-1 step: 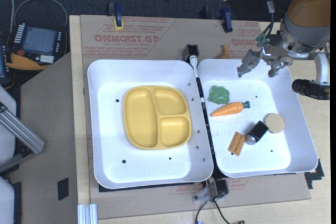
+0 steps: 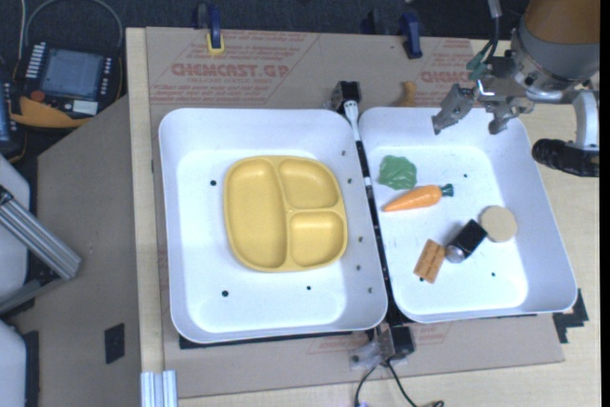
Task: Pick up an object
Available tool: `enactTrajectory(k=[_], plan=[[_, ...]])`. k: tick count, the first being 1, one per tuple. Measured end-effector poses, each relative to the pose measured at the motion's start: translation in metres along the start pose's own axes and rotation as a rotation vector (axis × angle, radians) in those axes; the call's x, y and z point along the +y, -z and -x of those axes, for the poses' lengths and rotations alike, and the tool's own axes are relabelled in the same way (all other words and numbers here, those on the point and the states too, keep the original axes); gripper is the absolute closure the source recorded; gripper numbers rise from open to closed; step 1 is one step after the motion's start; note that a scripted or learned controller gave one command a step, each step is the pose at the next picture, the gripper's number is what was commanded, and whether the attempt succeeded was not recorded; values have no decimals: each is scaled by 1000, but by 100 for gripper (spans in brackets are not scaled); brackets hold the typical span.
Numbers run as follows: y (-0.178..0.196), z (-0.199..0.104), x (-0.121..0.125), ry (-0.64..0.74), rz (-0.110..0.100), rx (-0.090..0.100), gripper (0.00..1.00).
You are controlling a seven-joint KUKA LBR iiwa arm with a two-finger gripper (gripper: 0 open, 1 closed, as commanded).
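The right white bin (image 2: 543, 243) holds an orange carrot (image 2: 413, 198), a green leafy piece (image 2: 397, 172), a small brown block (image 2: 429, 260), a black cylinder (image 2: 466, 241) and a tan round disc (image 2: 498, 224). My gripper (image 2: 474, 114) hangs above the bin's far edge, well behind the carrot. Its two fingers are spread apart with nothing between them.
The left white bin (image 2: 191, 281) carries a yellow divided plate (image 2: 284, 211). Blue clamps (image 2: 214, 29) hold the cardboard sheet at the back. A black pendant with a screen (image 2: 71, 76) lies at far left. A black knob (image 2: 562, 155) juts in at the right.
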State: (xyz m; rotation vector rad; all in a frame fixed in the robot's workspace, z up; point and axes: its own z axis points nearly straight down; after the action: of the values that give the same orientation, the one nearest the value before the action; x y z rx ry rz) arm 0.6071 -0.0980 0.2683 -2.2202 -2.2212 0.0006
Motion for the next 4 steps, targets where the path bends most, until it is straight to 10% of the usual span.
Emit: enactTrajectory(k=[3,4], plan=[[-153,5,3,-1,-7,1,0],[-138,5,5,-2,2,-1,100]])
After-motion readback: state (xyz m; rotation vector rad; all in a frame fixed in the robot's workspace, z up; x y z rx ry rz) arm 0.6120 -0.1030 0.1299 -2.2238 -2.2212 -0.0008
